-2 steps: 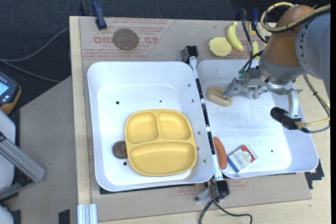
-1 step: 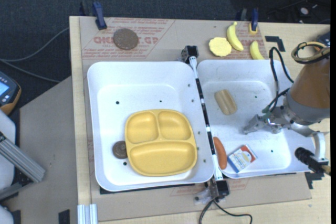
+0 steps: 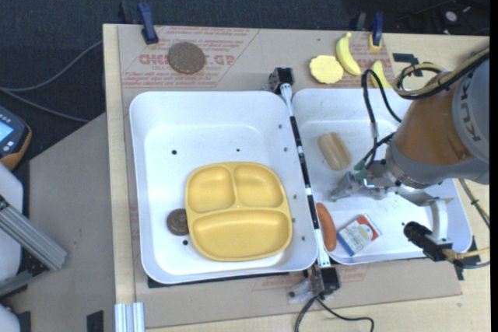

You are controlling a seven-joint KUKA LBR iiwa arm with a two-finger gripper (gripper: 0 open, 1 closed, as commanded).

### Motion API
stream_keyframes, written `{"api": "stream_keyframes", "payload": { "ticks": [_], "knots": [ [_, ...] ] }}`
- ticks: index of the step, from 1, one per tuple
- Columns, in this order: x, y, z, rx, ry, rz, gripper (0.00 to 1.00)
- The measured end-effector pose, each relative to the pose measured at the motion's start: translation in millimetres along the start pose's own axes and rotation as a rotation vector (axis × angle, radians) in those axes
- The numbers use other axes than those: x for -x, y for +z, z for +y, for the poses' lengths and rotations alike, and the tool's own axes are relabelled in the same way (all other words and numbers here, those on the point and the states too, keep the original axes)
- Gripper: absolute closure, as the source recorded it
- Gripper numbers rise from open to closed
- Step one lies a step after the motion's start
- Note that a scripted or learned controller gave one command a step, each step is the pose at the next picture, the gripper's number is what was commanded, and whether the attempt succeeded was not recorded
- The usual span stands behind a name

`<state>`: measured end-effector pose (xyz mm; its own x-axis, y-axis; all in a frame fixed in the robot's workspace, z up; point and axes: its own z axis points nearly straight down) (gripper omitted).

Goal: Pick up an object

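Note:
In the right bin [image 3: 436,109] lie a tan bread roll [image 3: 334,150], a red sausage [image 3: 326,226] along the left wall, and a small red, white and blue carton [image 3: 358,235]. My gripper [image 3: 347,181] hangs low over the middle of this bin, just below the roll and above the carton. It is open with nothing between its fingers. The arm comes in from the right over the bin's right half.
The left bin [image 3: 156,120] holds a yellow divided plate [image 3: 237,210] and a brown disc [image 3: 177,222] beside it. On the bench behind the bins lie another brown disc [image 3: 185,57], a yellow round piece [image 3: 327,69] and a banana [image 3: 348,54].

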<state>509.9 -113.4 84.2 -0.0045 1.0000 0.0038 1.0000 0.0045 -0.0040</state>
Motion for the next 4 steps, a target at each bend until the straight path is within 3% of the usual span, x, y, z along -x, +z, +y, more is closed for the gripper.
{"api": "stream_keyframes", "payload": {
  "ticks": [1,2,3,4],
  "knots": [
    [3.5,-10.3,0.6,0.004,0.005,-0.003,1.00],
    [3.5,-9.8,0.3,0.003,0.005,-0.003,0.00],
    [-11.7,0.5,-25.9,-0.001,0.005,-0.001,0.00],
    [10.3,-0.7,22.2,0.009,0.003,-0.007,0.00]
  ]
}}
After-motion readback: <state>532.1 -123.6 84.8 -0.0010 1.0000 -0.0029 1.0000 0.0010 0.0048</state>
